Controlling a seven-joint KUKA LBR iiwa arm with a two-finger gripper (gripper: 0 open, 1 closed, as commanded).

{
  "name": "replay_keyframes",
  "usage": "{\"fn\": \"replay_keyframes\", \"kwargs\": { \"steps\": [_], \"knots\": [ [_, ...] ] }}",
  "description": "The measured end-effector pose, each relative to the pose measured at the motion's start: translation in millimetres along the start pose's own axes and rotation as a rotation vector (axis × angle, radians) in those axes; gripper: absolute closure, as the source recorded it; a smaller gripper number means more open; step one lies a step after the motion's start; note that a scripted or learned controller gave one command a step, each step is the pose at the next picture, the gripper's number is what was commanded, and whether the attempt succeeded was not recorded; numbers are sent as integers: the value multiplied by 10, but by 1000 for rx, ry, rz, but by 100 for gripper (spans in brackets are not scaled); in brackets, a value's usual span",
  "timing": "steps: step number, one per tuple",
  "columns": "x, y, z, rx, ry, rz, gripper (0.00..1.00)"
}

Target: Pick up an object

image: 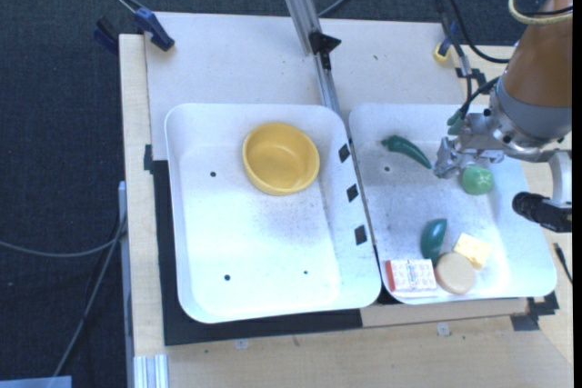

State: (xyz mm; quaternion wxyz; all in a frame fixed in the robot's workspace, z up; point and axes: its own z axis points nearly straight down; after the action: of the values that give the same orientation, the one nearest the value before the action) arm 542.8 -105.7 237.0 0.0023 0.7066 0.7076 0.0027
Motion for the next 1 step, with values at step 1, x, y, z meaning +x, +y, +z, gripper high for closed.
{"fn": "replay_keyframes", "kwargs": {
  "steps": [1],
  "knots": [
    [508, 70, -110, 2, 2, -5, 100]
  ]
}}
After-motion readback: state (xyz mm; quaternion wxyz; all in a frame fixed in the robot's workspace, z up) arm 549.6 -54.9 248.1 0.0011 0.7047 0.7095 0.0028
